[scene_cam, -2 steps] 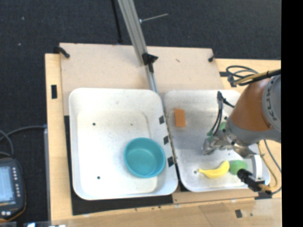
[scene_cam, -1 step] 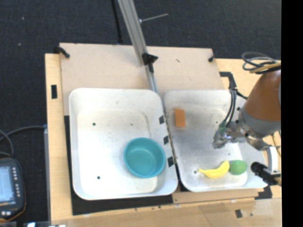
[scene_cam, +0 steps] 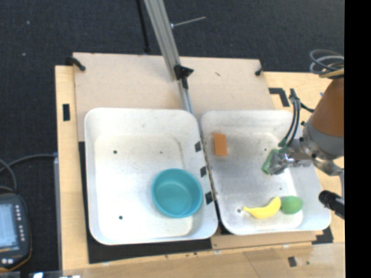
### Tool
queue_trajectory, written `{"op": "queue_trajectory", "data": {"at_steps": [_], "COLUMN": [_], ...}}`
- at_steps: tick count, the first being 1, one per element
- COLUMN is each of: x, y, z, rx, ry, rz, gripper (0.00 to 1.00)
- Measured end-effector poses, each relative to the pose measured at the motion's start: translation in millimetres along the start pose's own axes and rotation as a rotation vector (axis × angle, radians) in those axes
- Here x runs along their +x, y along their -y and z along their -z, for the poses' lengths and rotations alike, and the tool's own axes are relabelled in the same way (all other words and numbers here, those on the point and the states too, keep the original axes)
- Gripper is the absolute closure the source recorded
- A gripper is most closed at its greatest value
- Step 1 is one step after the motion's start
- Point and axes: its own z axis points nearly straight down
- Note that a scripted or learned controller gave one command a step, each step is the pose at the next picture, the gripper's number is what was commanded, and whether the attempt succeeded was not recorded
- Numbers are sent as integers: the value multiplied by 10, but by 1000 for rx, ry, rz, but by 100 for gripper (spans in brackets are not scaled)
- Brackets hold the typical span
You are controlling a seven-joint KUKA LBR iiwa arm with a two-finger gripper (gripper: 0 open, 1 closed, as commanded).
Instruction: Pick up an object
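Banana [scene_cam: 262, 209] found lying flat in the right bin [scene_cam: 246, 123], near the front wall, nearer the camera than the gripper [scene_cam: 272, 162] and clearly apart from it. Noted a green round fruit [scene_cam: 291, 204] touching the banana's right end, also nearer the camera than the gripper and a little to its right in the view. Spotted an orange block [scene_cam: 220, 145] on the same bin's floor, well to the view's left of the gripper and slightly farther back, close to the wall shared with the left bin [scene_cam: 116, 126]. Saw a blue bowl [scene_cam: 177, 192] standing upright in the left bin, far to the view's left of the gripper, near that bin's front right corner. Found the gripper low over the right half of the right bin, at the end of the grey arm [scene_cam: 327, 117] with its orange band. Made out something small and green at the gripper's tip; could not tell whether part of the tool or a held thing. Could not tell how far open the gripper stood.
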Motion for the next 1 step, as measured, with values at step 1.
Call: {"op": "queue_trajectory", "data": {"at_steps": [1], "x": [-11], "y": [-19], "z": [288], "rx": [1], "ry": [-1], "rz": [1], "gripper": [100]}}
